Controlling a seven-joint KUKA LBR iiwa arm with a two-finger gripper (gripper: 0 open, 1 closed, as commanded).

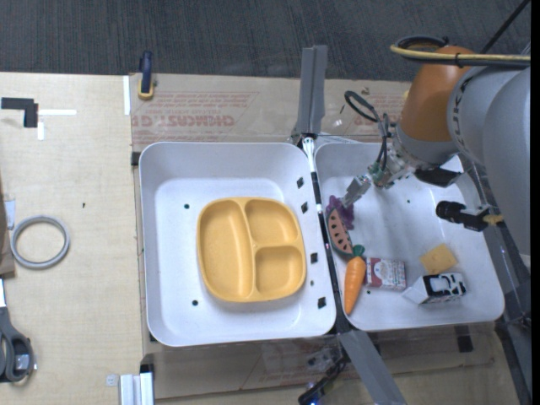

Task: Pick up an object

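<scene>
Purple toy point(340, 210) at the left wall of the right bin point(396, 226), in its upper half. Just up and to the right of it, the end effector point(354, 193), slanting down toward the toy from the grey arm, tip very near but apparently not touching. Nothing seen held. Cannot tell how far open from this angle.

Touching the toy's lower edge, a watermelon slice point(340, 235) lying along the same wall. Below that, a carrot point(353, 283), green top up, tip toward the bin's near corner. Just beside the carrot on the right, a small red and white carton point(386, 272) lying flat. Farther right, well apart from the end effector, a yellow block point(439, 258), and just below it a white and black box point(443, 287).

In the left bin point(160, 226), a yellow divided plate point(251, 249) with three compartments, about centred.

On the bench point(67, 167) left of the bins, a grey ring point(38, 241) and, at the lower left edge, scissors point(13, 354), partly cut off.
</scene>
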